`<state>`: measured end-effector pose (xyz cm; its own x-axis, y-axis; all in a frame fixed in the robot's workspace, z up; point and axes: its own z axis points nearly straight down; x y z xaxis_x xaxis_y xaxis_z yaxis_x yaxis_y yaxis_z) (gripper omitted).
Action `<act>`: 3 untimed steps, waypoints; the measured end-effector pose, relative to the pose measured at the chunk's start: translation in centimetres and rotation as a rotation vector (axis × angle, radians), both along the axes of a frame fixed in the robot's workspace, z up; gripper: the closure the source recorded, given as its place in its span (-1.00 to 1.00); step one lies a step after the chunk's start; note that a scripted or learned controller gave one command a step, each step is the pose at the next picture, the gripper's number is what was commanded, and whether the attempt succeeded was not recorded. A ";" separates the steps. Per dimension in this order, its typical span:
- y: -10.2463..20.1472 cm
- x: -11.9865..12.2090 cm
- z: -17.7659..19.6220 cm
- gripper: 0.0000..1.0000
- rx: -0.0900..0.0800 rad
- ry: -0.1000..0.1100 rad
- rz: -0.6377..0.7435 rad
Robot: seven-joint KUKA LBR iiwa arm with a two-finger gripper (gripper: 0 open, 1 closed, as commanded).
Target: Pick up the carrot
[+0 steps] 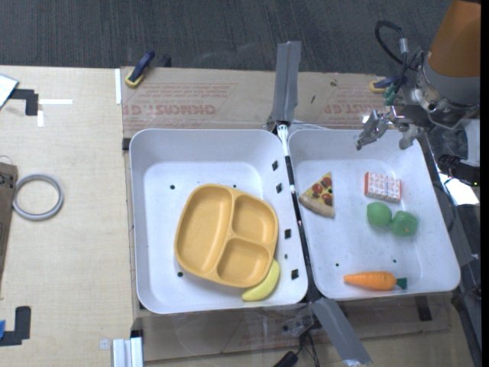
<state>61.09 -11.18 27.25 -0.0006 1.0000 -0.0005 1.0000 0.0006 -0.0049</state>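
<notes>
Overhead slanted view of the bench with two shallow white bins set side by side. The carrot [371, 281] lies flat in the right bin [432, 205], near that bin's front rim, its orange body pointing left and its green stub [401, 284] close to the front right corner. White floor lies open to the carrot's left and behind it. Farther back in the same bin sit two green round pieces [392, 219] touching each other, a pink and white wafer block [383, 186] just behind them, and a pizza slice [319, 195] near the bin's left wall. The gripper [388, 127] hangs over the back right part of the right bin, well apart from the carrot, below the arm's orange band [457, 29]. Nothing lies between its fingers; how far they are spread cannot be told at this size. The left bin [149, 228] holds a yellow divided plate [226, 235], and a banana [263, 284] rests against the plate's front right edge. A roll of tape [35, 196] lies on the bench, left of the bins.
</notes>
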 end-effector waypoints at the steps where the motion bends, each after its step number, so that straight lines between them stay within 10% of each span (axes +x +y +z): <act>1: 5.5 -3.2 -8.3 -1.00 0.000 -0.001 0.105; 2: 5.2 -3.2 -7.5 1.00 -0.001 0.000 0.099; 3: 5.2 -2.6 -8.2 1.00 0.000 -0.003 0.082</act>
